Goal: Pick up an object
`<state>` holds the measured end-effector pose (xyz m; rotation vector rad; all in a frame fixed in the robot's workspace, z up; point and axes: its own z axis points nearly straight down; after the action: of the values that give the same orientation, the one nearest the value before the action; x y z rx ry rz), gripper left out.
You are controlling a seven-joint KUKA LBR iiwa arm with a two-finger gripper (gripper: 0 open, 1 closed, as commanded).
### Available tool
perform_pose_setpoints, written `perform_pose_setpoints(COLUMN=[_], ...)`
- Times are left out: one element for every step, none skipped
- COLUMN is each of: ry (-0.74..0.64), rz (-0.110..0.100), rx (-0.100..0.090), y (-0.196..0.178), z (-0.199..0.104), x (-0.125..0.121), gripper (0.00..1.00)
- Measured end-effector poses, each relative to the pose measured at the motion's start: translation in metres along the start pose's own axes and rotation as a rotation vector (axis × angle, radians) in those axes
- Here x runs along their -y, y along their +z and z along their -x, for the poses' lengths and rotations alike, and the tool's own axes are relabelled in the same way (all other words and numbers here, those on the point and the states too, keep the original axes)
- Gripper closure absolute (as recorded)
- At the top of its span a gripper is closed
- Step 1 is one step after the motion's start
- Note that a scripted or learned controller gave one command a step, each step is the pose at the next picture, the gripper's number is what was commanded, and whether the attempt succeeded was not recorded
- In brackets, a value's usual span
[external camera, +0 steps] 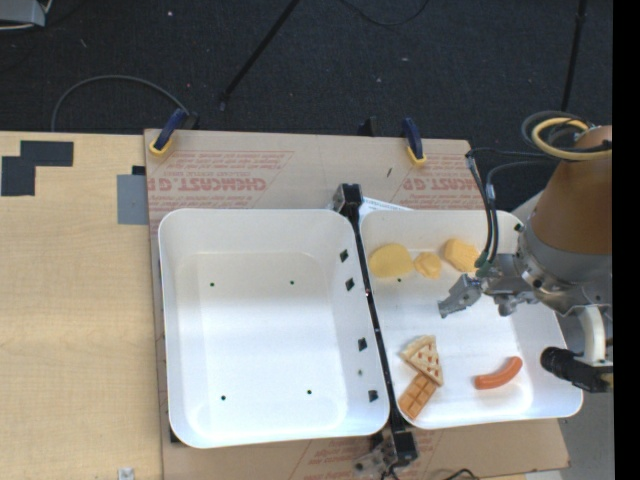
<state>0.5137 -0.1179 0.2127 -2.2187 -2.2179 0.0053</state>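
Toy food lies scattered in the right-hand shallow white plastic bin (pixel 545 393), and any piece would answer the task. Nearest the two-finger gripper (pixel 462 297) are three small yellow lumps along the far side: a rounded yellow piece (pixel 391 261) by the divider, a smaller yellow nugget (pixel 428 264) beside it, and a yellow chunk (pixel 460 254) just beyond the fingers. All look like light, hollow moulded plastic, stiff and smooth, so they are likely to skid or pop out of a pinch unless gripped across the widest part, low on the body.

The gripper hangs over bare bin floor, its grey fingers seemingly parted a little and with nothing between them, though the view is too coarse to be sure of the gap.

On the near side lie a slim orange-red plastic sausage (pixel 498 373), best taken across its narrow middle, and two flat pieces touching each other: a tan wedge-shaped slice (pixel 424 358) and an orange waffle-patterned square (pixel 417 396). Those flat ones would be awkward, sitting low against the floor and close to the black-clipped divider (pixel 362 298) between the bins.

The yellow chunk looks the easiest target, well apart from the bin walls, with only the nugget near it. The left white bin (pixel 180 318) holds nothing of use.
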Motion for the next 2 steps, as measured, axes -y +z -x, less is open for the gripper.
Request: perform_pose_setpoints(ry=[0.000, 0.000], rz=[0.005, 0.000], rx=[0.001, 0.000], y=[-0.002, 0.047], z=[0.000, 0.001], x=[-0.001, 0.009], gripper=[0.00, 0.00])
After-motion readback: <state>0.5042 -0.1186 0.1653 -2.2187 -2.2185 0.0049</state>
